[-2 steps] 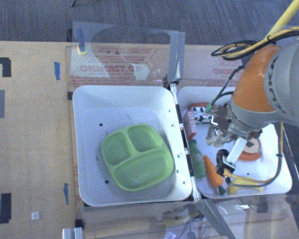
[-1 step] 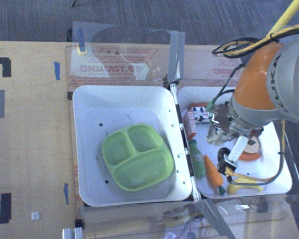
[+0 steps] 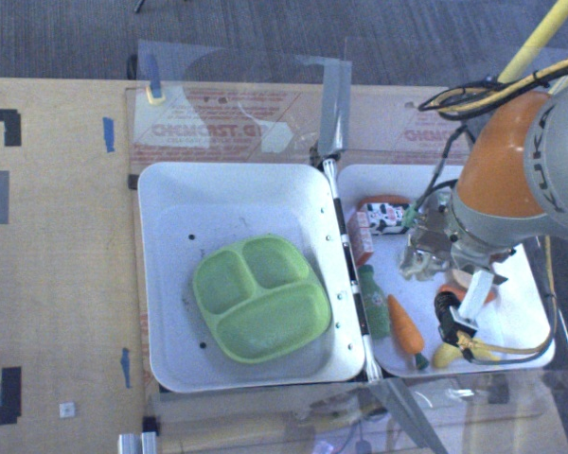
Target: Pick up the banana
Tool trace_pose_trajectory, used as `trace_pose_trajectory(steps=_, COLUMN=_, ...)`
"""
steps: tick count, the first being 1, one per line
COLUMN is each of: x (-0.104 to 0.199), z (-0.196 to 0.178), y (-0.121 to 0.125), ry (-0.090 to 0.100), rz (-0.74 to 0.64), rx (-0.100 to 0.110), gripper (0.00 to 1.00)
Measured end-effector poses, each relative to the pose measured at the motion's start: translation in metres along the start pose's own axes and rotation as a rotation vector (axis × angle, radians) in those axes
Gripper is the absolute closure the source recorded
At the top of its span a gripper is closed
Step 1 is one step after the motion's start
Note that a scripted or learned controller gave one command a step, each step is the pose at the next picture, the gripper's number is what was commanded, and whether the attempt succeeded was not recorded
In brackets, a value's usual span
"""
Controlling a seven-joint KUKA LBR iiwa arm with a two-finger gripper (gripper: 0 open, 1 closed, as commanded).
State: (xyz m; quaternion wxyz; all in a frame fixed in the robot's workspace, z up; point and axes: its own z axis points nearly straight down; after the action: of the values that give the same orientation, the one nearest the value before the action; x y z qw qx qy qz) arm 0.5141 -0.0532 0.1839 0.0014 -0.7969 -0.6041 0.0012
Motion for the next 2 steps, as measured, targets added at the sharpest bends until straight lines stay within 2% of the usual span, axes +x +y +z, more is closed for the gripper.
trace_pose_trajectory(steps=1, x=-0.050, z=0.040, y=0.040, ry=0.000, rz=-0.114, rx=-0.003, gripper=1.00)
trace_pose_trajectory(steps=2, x=-0.095, z=0.096, y=0.013, ry=-0.001, rz=-0.522, rx=-0.009, gripper=1.00)
